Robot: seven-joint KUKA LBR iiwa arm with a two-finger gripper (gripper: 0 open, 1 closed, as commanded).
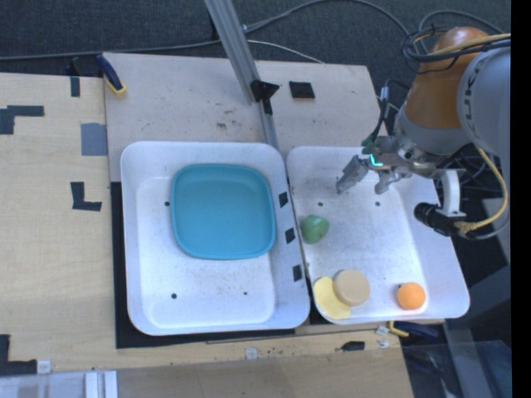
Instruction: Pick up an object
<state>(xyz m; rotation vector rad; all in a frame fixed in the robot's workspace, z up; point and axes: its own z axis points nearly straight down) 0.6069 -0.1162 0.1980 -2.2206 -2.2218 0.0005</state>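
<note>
Along the near edge of the right shallow white plastic bin (431,247), three small things are lying in a loose row: a flat pale yellow piece (329,300) at the near left corner, a round tan disc (352,287) sitting partly on top of it, and a small orange ball (411,296) resting well apart toward the near right corner. Farther in, a small green rounded object (314,228) is sitting just beside the wall dividing the two bins. In the left shallow white plastic bin (149,288), a square turquoise plate with rounded corners (222,211) is lying flat, nearer the far wall than the near one. Beyond the green object, the two-finger gripper (366,180) is hanging over the far part of the right bin, its fingers (351,175) spreading apart with a clear gap and gripping nothing; it is standing well apart from every object on the bin floor. Behind it, the grey arm with its orange band (444,81) is reaching in from the right, with black and yellow cables looping around the wrist. At the far side, a grey metal pole (236,44) is slanting across the pale bench (50,181).
</note>
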